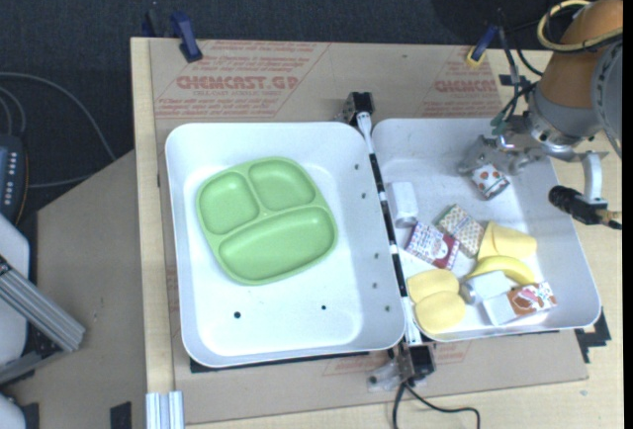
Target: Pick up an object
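My gripper is low over the far part of the right bin, with the grey arm and its orange band reaching in from the right. A small red and white object lies right at the gripper's tip, touching it or just below it. I cannot make out whether it is held. More objects crowd the bin's near half: a white block, two patterned packets, yellow pieces and a red and white carton.
The left bin holds a green divided plate. A black divider runs between the bins. The bench board extends behind them, with blue clamps at its far edge.
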Robot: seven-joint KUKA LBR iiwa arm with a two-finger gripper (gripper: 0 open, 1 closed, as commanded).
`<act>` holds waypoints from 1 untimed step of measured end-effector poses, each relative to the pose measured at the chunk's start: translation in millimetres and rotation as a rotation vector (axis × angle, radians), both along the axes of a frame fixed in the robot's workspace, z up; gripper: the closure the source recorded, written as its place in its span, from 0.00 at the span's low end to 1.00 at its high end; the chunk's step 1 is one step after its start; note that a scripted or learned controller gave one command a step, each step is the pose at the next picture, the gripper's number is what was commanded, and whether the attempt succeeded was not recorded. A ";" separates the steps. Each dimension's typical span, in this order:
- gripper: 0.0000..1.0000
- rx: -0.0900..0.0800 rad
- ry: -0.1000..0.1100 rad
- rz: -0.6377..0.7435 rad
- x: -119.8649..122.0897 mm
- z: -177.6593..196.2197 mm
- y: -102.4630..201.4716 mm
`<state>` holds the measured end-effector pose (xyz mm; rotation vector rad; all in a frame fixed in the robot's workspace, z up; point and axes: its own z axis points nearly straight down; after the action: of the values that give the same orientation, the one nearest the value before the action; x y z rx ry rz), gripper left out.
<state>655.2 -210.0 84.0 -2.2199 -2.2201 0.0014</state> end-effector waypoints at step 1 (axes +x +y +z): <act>0.00 0.000 -0.001 0.001 -0.5 0.9 54.6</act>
<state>654.6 -155.4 85.0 -2.2193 -2.2214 0.0001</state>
